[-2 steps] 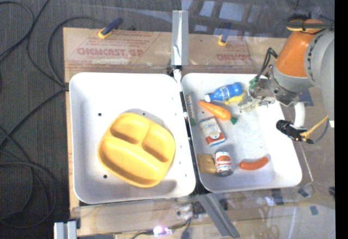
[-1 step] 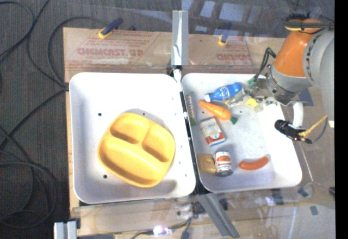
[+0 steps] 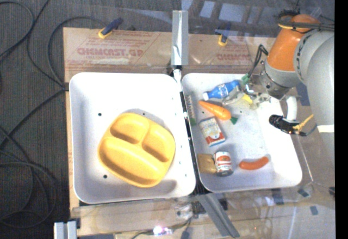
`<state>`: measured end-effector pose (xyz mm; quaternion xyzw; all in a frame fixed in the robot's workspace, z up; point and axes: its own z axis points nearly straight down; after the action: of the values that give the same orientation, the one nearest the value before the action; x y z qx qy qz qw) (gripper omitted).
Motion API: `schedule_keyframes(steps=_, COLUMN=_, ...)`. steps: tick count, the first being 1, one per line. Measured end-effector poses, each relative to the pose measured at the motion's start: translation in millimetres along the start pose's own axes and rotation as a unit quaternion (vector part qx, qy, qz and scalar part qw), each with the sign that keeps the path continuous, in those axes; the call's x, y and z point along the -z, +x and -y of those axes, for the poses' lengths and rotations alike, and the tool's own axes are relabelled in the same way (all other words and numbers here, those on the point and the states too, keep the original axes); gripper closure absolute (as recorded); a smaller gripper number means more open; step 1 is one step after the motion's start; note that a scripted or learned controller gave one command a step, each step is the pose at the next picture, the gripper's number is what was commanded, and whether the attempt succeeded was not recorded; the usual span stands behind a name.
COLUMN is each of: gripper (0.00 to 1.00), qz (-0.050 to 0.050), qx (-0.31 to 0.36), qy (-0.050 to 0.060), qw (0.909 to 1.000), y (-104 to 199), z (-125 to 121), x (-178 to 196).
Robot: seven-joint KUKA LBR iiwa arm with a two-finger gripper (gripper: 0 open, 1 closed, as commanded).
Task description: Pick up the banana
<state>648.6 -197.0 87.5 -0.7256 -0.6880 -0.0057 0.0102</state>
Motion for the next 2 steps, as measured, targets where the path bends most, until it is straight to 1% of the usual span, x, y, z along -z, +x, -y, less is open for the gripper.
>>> schedule_keyframes(steps=1, gripper=1.00, qz=0.008, qx=0.001, qy=-0.005, qw=1.0000, y=-4, z=-1, x=10)
schedule_keyframes(steps=2, gripper=1.00, qz=0.006, qx=-0.049, qy=0.013, qw=0.9987, y=-16, z=-17, x=-1)
